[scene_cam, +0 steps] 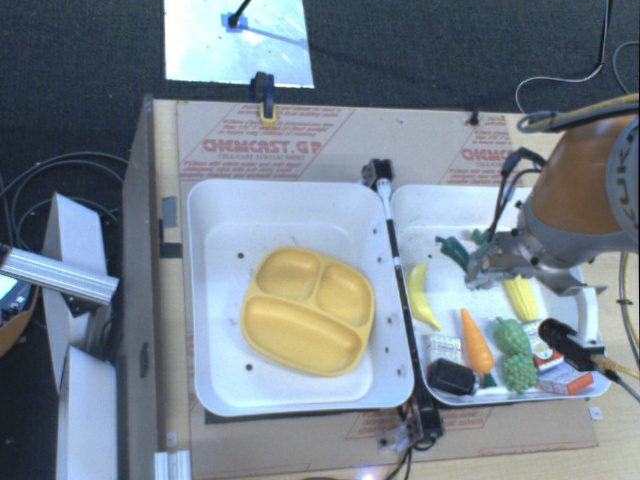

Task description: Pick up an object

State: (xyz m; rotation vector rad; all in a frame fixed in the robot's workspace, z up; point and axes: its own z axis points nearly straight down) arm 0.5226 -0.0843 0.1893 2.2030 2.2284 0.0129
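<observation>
Reaching in from three o'clock, grey arm point(590, 193) with its orange band hanging over the right bin point(430, 208). Gripper point(487, 268) hovering low near the bin's middle; whether parted or closed, impossible to tell from this slant, and nothing showing clamped there.

Lying just at four o'clock of the gripper, almost touching it: a corn cob point(521, 296), long axis running roughly twelve to six, tilted a little toward eleven. Probably the nearest candidate for the pick, though partly hidden by the wrist. Sitting at nine o'clock of the gripper, near the dividing wall: a banana point(422, 296), long axis also near twelve to six. Resting at six o'clock: a carrot point(476, 340), pointing up toward the gripper. Crowding the bin's lower edge: green grapes point(515, 353) beside the carrot, and a small black block point(452, 376) at seven o'clock. Something dark green point(452, 249) poking out at ten o'clock, hard to identify.

Sitting in the left bin point(225, 218), well apart: a yellow divided plate point(308, 310).

Calling for a short shift toward four o'clock, closing across the cob's width.
</observation>
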